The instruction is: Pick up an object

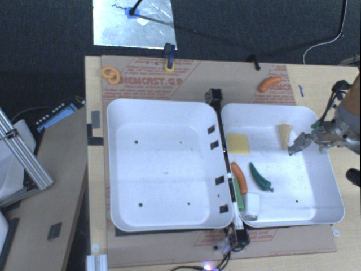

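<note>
The right bin (324, 179) holds a flat yellow square (238, 143), a cream wedge (285, 134), an orange carrot-shaped piece (240, 177), a dark green pod (260, 176) and a pale whitish piece (252, 202) near the front wall. My gripper (296, 145) reaches in from the right and hangs over the right bin's far right part, just right of and slightly below the cream wedge. Nothing visible is held in it. The arm's grey wrist (341, 131) sits at the view's right edge.
The left bin (163, 168) lies beside the right one, with black clips (214, 145) along the shared wall. On the cardboard behind the bins lie an orange sausage shape (269, 84), an orange ring (110, 75) and a yellow and blue clamp (169, 58).
</note>
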`<act>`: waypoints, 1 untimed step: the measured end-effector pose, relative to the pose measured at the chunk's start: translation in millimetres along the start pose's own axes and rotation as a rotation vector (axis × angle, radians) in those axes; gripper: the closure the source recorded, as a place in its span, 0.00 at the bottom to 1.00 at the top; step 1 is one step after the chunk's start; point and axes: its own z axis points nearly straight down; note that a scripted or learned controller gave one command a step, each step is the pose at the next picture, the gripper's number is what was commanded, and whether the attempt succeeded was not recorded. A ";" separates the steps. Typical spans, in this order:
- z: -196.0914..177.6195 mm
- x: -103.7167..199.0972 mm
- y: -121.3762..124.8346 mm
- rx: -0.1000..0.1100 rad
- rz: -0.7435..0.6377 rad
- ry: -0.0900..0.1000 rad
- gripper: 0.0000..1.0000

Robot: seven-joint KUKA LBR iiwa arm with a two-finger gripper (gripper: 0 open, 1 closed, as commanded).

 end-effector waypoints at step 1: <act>-11.0 0.0 1.1 -0.004 -0.003 -0.001 1.00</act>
